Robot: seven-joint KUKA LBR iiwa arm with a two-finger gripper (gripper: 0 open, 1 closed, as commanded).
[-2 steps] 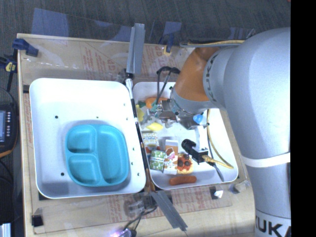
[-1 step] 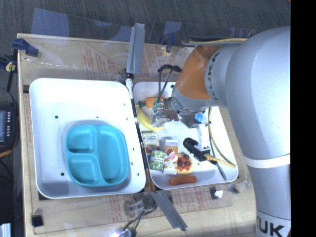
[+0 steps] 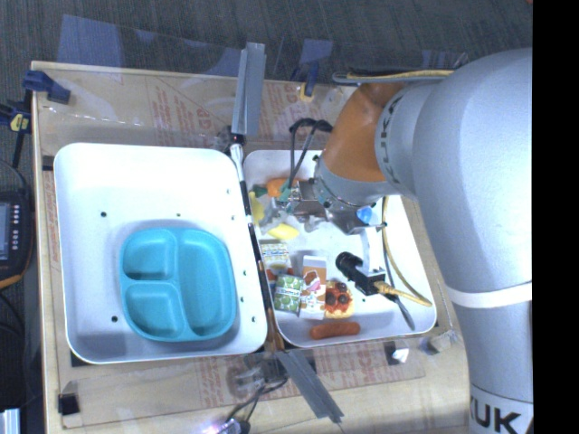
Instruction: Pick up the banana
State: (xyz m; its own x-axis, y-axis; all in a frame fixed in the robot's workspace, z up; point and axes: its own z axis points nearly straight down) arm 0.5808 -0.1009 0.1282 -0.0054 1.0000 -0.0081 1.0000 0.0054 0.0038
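Banana — by the left wall of the right bin; gripper just above it, near the back-left corner — grip state cannot be told.

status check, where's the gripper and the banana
Gripper low in right bin, upper left part. Banana just below it, not seen held. Toy food packs crowd close beside.

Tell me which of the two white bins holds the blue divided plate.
The left bin. The blue plate lies in it, while the right bin holds a clutter of small food items under the arm.
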